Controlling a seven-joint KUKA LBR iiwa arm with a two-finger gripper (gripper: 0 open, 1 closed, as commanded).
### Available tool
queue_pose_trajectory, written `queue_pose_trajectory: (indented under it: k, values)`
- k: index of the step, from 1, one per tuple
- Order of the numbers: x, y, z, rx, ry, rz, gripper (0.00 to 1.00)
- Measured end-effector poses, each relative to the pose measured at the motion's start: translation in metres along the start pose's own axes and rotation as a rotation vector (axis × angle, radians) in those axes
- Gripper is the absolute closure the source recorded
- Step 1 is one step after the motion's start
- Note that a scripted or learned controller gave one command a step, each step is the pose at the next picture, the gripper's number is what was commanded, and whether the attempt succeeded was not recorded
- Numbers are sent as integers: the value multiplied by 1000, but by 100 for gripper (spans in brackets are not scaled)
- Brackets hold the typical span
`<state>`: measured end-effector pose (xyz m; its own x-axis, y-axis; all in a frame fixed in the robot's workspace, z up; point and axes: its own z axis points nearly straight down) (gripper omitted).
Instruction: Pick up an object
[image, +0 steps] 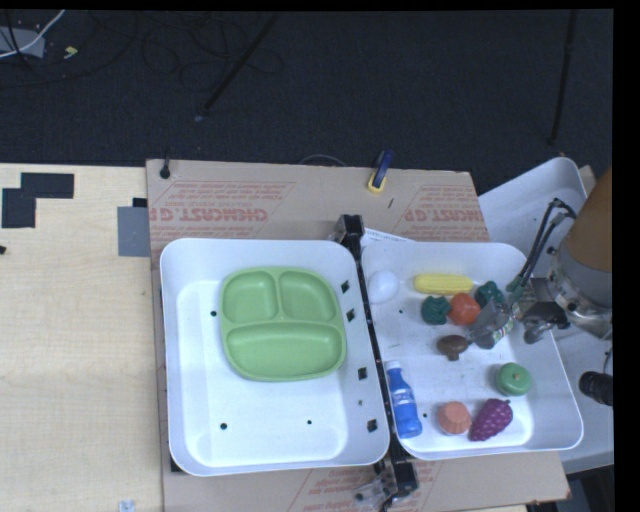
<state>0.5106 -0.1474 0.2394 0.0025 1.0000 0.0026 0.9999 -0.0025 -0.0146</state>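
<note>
My gripper (493, 327) reaches in from the right and hangs low over the right bin (555, 425). It sits just right of an orange-red object (463, 308) and a brown object (452, 346), and just below a teal piece (488, 293). Also in this bin are a yellow banana-like item (443, 284), a dark green object (434, 311), a white ball (383, 287), a green apple (514, 378), purple grapes (490, 419), a peach-coloured object (454, 417) and a blue bottle (403, 401). I see nothing held in the gripper.
The left bin (195, 420) holds a green divided plate (281, 324). A black divider (366, 340) runs between the two bins. Both bins rest on cardboard (270, 205) on the wooden bench. A yellow and blue clip (379, 174) sits at the cardboard's far edge.
</note>
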Motion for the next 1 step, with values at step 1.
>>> queue_pose_trajectory:
  k: [1]
  values:
    - [0, 2, -7, -13, -3, -2, 0]
